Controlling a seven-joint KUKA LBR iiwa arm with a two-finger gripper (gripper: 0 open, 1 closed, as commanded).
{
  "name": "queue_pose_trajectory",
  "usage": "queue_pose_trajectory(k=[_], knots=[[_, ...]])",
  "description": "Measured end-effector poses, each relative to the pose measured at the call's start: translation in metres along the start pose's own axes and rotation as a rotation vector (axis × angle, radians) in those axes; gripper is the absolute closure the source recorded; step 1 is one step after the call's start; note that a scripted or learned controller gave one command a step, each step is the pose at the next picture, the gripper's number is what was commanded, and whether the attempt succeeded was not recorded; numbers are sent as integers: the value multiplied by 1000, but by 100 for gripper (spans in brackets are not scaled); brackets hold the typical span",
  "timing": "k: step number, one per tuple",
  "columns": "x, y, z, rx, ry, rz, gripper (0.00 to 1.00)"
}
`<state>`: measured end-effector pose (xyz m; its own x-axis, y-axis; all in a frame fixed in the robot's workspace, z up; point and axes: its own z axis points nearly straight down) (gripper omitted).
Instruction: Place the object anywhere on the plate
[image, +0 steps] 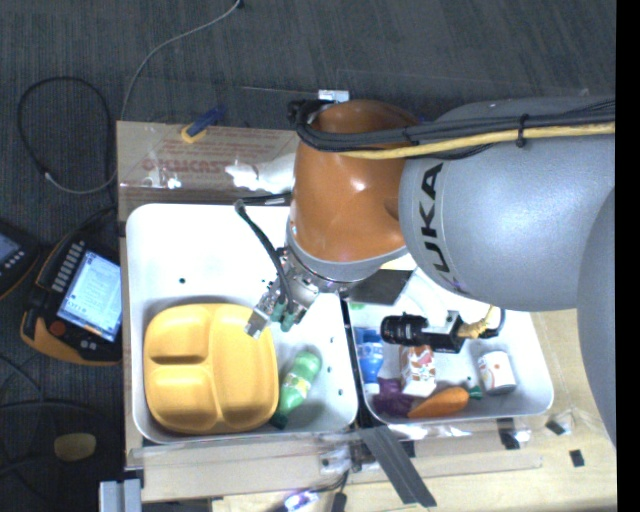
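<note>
A yellow divided plate (205, 378) lies in the front of the left white bin (190, 235). My gripper (273, 318) hangs just past the plate's far right corner, low over the bin floor. A green bottle (297, 381) lies on its side against the plate's right edge, just in front of the gripper. The large grey and orange arm covers the back of the bins.
The right bin (530, 392) holds an orange carrot (438, 402), a small white can (495, 371), a red and white carton (420, 369), a blue item (370, 360) and something purple (392, 405). The divider between the bins (352, 370) stands close to the gripper's right.
</note>
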<state>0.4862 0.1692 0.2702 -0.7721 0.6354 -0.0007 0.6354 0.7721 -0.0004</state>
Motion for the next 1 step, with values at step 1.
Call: queue_pose_trajectory(k=[1], knots=[[3,0,114,3,4,-110,100]])
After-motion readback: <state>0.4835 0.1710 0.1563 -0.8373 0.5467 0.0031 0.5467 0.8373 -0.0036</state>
